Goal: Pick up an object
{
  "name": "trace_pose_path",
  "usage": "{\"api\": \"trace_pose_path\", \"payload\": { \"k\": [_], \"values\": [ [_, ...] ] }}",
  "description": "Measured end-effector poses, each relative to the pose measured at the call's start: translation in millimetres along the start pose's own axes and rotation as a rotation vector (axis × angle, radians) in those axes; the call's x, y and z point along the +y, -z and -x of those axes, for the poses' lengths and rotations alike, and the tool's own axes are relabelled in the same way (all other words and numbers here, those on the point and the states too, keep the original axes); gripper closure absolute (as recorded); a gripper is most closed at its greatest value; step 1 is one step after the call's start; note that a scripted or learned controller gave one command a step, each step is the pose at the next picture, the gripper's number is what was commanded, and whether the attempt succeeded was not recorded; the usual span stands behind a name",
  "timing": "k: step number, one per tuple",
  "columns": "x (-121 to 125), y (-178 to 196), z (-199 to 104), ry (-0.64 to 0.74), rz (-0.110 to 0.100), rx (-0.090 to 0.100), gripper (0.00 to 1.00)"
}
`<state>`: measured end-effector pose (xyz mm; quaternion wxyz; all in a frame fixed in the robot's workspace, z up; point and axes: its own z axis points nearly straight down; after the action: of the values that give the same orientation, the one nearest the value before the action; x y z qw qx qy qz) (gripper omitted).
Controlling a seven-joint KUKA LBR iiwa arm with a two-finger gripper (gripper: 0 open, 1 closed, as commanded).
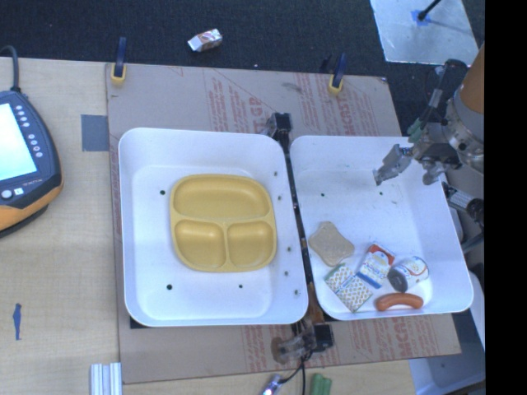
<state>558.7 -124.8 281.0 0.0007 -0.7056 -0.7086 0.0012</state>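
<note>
Yellow divided tray (222,221) in the white left bin (140,220); in the white right bin (428,212), tan bread slice (331,243), orange-red sausage (398,303), blue-checked packet (349,287).

A single fixed camera looks down on the worktop (66,245) from above, at a slight slant, so the far edge and a strip of dark floor (247,15) lie along the top of the view. It stands far enough off to take in both white bins whole: the left bin (140,220) sits near the middle of the view, the right bin (362,196) toward the right side. The arm (461,130) enters from the right edge, cut off by the frame. A handheld control pendant (25,163) is cropped at the left edge, and the worktop's near edge runs off the bottom.
</note>
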Motion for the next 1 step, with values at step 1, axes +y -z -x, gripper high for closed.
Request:
{"api": "trace_pose_path", "payload": {
  "k": [1],
  "values": [
    [-16.1,-158.6,-25.6,0.002,-0.004,0.000,0.00]
  ]
}}
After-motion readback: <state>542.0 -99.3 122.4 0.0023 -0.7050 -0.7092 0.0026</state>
